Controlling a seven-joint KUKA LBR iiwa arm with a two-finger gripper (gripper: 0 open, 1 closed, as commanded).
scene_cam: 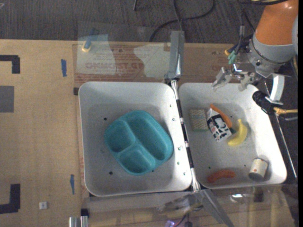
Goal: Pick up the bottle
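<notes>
Camera view, your picture: gripper (pixel 233 78) hangs above far edge of right bin (pixel 274 150), fingers spread apart, nothing between them. Bottle (pixel 219 126), white with dark print and orange end, lies on its side mid-bin, well apart from gripper. Yellow banana (pixel 238 134) just beside it, greenish sponge (pixel 199 119) on its left. Orange sausage (pixel 221 176) and small can (pixel 258 168) near front wall. Left bin (pixel 94 103) holds teal divided tray (pixel 138 142).

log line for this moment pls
phase: approach | hand: open, above right bin far rim, holding nothing | bottle: lying in right bin beside banana | left bin: teal tray
</notes>
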